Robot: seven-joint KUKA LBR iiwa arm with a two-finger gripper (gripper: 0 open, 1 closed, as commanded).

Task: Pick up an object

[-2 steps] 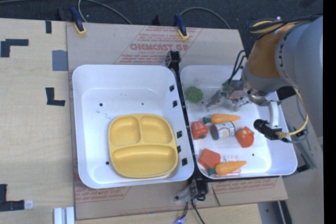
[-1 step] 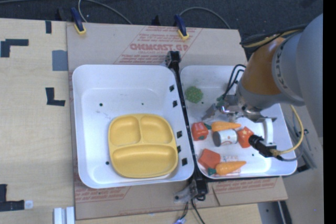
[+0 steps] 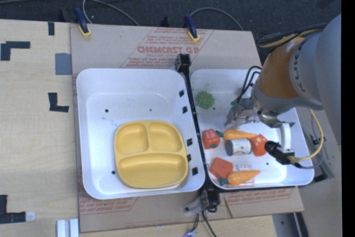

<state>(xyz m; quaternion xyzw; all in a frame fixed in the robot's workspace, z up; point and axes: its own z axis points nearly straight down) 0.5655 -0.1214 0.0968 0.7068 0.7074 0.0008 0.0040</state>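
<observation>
My gripper hangs low over the middle of the right bin. Just below it lies an orange carrot, and it seems to hold nothing. Beside the carrot are a small red pepper-like piece, a small white can on its side and a red piece. A green broccoli-like lump sits up and to the left of the gripper. At the bin's front edge lie a red-orange block and a second carrot.
The left bin holds a yellow divided plate. The grey arm with its orange band covers the right bin's far right side. A black divider clip sits between the bins. Blue clamps pin the cardboard at the back.
</observation>
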